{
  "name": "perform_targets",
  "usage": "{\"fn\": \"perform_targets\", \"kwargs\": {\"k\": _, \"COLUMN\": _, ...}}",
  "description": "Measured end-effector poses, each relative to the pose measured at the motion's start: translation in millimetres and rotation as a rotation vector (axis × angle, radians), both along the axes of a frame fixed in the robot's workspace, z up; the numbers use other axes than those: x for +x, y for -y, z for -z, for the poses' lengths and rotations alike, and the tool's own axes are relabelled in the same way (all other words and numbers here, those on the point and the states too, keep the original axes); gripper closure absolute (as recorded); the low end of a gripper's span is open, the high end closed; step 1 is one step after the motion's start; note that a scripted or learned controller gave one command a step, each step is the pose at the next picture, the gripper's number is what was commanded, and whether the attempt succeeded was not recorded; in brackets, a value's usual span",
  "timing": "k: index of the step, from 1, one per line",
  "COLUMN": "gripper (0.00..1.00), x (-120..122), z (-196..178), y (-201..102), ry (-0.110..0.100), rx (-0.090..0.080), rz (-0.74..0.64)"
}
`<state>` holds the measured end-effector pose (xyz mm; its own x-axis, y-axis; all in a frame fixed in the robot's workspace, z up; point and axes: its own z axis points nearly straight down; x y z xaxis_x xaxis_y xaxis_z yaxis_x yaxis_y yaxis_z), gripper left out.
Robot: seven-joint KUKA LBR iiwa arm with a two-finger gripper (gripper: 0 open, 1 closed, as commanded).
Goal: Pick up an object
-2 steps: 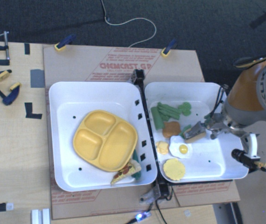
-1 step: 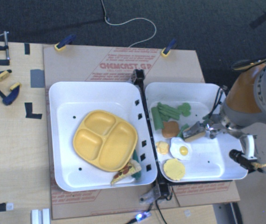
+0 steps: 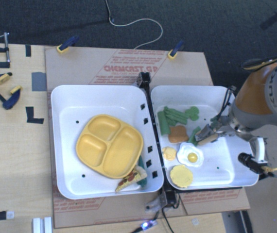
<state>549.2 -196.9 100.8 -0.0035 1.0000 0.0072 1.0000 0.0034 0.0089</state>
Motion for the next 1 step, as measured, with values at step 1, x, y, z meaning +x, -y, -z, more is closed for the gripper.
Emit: {"fn": "perform_targets", "kwargs": {"k": 1, "gripper": 1.0, "x": -0.4, "z": -38.1, "y": -0.2, "ry": -0.013, "rx": -0.006, "rz": 0.001}}
